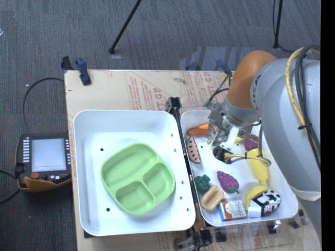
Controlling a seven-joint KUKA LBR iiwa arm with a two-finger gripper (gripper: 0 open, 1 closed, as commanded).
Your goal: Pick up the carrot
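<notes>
The claw hung low over the back of the right bin, but its tips blurred into cables and wrist hardware, so I could not tell its state. The carrot lay at that bin's back-left corner, just left of the claw, its right end hidden behind it.

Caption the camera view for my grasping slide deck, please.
KUKA arm's gripper poised beside the carrot in the right bin of toy food; green divided plate in the left bin.
</notes>
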